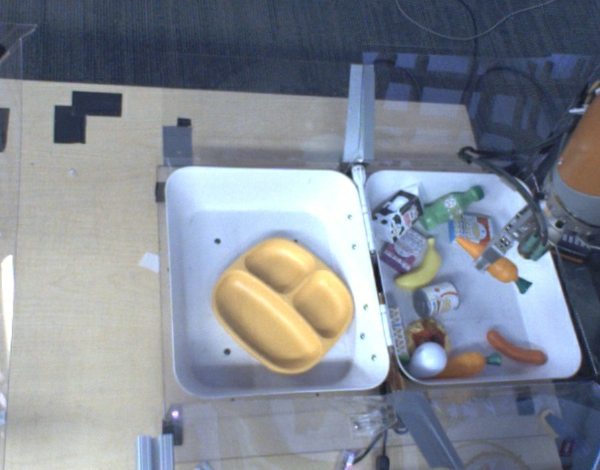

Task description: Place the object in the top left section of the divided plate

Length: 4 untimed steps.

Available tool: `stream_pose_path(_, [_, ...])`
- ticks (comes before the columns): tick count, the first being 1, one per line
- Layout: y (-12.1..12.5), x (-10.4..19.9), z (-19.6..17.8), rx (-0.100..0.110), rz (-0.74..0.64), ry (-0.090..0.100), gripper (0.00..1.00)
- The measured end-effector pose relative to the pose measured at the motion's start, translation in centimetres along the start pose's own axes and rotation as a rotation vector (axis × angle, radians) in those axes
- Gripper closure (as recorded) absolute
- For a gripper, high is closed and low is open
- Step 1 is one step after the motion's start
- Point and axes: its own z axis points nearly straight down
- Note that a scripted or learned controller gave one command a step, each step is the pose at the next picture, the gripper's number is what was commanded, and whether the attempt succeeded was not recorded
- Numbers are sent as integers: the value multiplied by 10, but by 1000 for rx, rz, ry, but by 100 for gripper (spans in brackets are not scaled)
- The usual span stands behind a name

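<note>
**Plate in left bin, gripper over right bin**

Your yellow divided plate (283,304) sits mid left bin (182,262). Gripper (510,243) hangs over the right bin (554,311), just above an orange carrot (503,267); can't tell its grip. Banana (420,270), green bottle (449,207) nearby, labels unreadable

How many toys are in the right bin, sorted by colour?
Green: 1, bottle
Yellow: 1, banana
Orange: 3, carrots and sausage
White or silver: 3, cow-patterned carton, can, ball
Red: 2, packets
Total: 10
</note>
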Motion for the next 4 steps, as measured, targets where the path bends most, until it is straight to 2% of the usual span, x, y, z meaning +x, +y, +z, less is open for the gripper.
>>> stream_pose_path(1, [-10, 66, 46, 4, 64, 4, 100])
stream_pose_path(2, [-10, 66, 46, 3, 64, 4, 0])
stream_pose_path(3, [-10, 66, 46, 3, 64, 4, 0])
stream_pose_path(4, [2, 76, -27, 1, 346, 0, 0])
